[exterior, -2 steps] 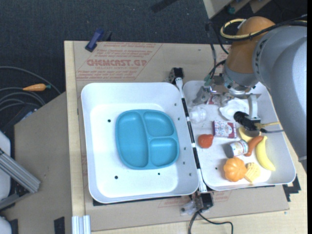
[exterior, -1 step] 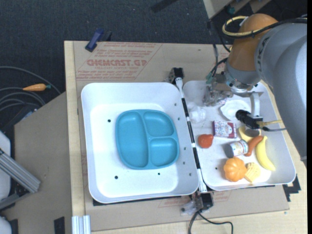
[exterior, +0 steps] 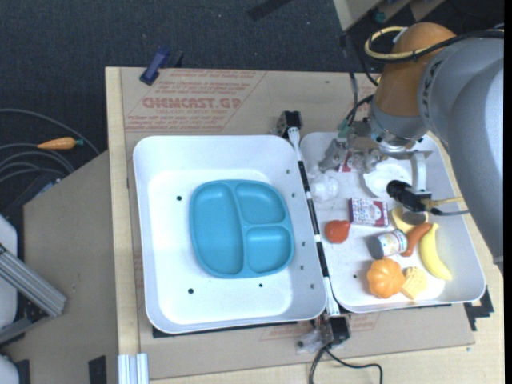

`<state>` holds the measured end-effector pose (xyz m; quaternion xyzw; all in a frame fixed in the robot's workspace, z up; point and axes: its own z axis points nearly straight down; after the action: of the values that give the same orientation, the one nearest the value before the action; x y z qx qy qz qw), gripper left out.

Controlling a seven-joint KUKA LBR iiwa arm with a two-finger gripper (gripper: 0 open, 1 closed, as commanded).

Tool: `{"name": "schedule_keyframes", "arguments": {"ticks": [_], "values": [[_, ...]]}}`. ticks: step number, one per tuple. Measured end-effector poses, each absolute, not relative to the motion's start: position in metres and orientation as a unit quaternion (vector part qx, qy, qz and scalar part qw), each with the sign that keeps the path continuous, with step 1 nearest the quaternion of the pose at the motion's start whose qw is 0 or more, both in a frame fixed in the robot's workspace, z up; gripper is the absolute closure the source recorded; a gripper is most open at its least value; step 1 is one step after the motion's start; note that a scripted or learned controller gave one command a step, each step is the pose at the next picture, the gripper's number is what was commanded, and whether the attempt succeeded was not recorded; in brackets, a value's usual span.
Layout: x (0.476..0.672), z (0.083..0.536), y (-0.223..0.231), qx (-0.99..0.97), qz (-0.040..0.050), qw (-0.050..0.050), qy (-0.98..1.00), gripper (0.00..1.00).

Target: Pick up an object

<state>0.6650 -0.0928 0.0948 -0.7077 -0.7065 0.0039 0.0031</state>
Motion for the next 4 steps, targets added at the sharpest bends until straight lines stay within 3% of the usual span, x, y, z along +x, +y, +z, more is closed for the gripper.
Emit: {"name": "schedule_keyframes", "arguments": {"ticks": [1, 2, 3, 4], "values": [[0.666, 0.105, -0.093, -0.708, 0.0032, 0.003, -0.707, 1.0], [0.665, 0.105, -0.093, -0.708, 0.0034, 0.003, -0.706, 0.0], [0.665, 0.084, -0.102, -0.708, 0.0027, 0.003, -0.706, 0.0], [0.665, 0.095, -0.102, -0.708, 0.0041, 0.006, -0.706, 1.0]]}}
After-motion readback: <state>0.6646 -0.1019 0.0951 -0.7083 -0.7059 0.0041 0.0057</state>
